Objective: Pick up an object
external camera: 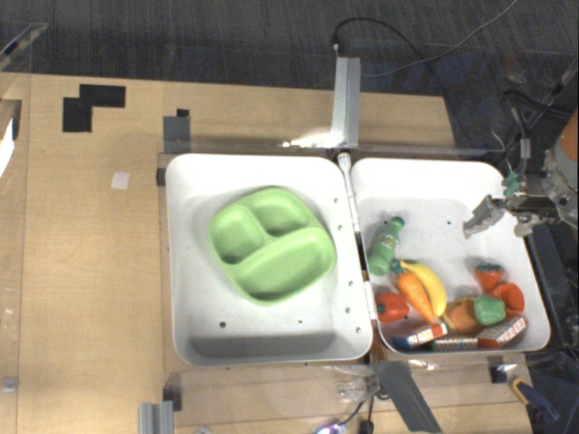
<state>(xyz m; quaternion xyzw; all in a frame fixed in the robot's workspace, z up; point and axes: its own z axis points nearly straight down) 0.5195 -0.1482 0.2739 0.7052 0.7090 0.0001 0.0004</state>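
Note:
The right bin [434,183] holds toy food in its near half: a green bottle [384,245], a banana [431,284], a carrot [413,295], a red tomato [392,307], a strawberry [489,276] and a green pepper [488,310]. My gripper [502,221] hangs over the bin's right side, above and just behind the strawberry. It is open, with one grey finger [479,215] spread to the left and nothing between the two.
A green divided plate [271,242] lies in the left bin [190,269]. Two small packets [425,335] [511,330] rest against the right bin's front wall. A metal post [346,98] rises behind the divider between the bins.

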